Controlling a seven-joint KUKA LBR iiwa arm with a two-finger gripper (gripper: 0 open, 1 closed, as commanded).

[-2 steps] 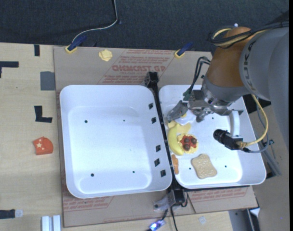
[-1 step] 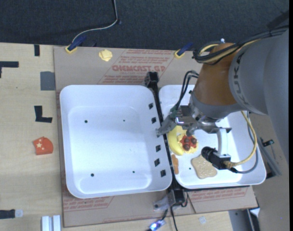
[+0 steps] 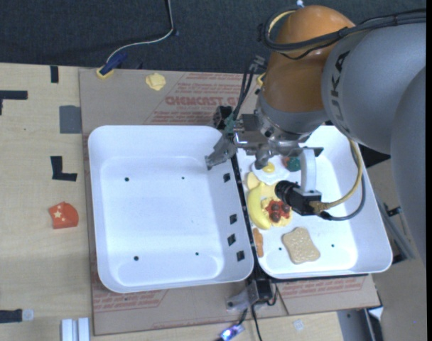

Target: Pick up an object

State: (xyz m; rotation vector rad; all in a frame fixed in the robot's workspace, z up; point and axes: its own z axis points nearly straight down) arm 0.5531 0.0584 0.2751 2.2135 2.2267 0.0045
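Fingers: the two-finger gripper (image 3: 271, 160) hangs low over the right-hand shallow white plastic bin (image 3: 358, 258), near that bin's far left corner; the grey wrist and orange band cover it from above, so I cannot tell whether the fingers are open, closed or gripping anything.
Just below the fingers: a small pale yellow-and-white piece (image 3: 264, 168) lies right at the gripper's tip; whether they touch is unclear.
Just right of the fingers: a small teal object (image 3: 293, 163), partly hidden by the gripper's body.
Nearer the camera than the fingers: a yellow banana-shaped toy (image 3: 259, 206) lies along the bin's left wall, with a small red item (image 3: 276, 208) resting against its right side.
Farther toward the camera: a tan bread-slice-shaped piece (image 3: 301, 246) lies flat on the bin floor, apart from the banana; a thin orange stick-shaped piece (image 3: 258, 242) lies against the left wall beside it.
Left of the fingers: the left-hand shallow white plastic bin (image 3: 106, 190), wall to wall with the right one.
Under both bins: a brown cardboard sheet (image 3: 195, 98) on the tabletop (image 3: 24, 176).
Far left of the fingers: a red-orange lump (image 3: 63, 215) on the tabletop, well apart from the bins.
Beyond the left bin: a small yellow lump (image 3: 155, 82) on the cardboard.
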